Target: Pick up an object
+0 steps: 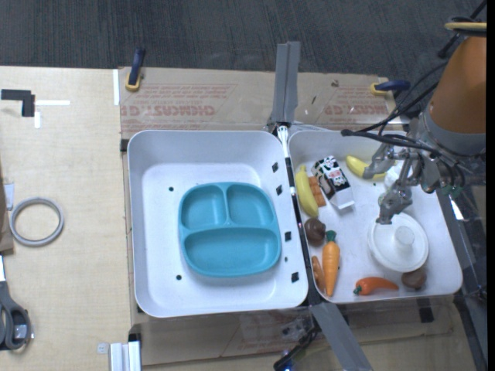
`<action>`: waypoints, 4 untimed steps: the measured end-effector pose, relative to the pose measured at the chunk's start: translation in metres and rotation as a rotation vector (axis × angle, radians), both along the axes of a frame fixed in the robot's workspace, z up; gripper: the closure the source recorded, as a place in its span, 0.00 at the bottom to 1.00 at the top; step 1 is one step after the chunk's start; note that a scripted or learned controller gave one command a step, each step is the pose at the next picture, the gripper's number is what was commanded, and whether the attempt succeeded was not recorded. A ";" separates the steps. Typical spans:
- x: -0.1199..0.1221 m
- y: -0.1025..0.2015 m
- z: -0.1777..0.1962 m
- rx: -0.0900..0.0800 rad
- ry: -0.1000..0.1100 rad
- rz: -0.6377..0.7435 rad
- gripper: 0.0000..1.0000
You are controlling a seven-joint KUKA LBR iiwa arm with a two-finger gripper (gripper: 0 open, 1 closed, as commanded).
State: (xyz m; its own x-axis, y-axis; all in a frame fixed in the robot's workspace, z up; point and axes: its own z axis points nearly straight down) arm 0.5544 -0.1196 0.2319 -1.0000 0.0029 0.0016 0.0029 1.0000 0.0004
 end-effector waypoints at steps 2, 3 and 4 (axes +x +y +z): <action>-0.038 -0.074 -0.141 0.001 -0.001 -0.245 0.00; 0.060 -0.034 -0.138 0.000 -0.006 -0.338 0.00; 0.067 0.010 -0.139 -0.001 -0.005 -0.530 0.00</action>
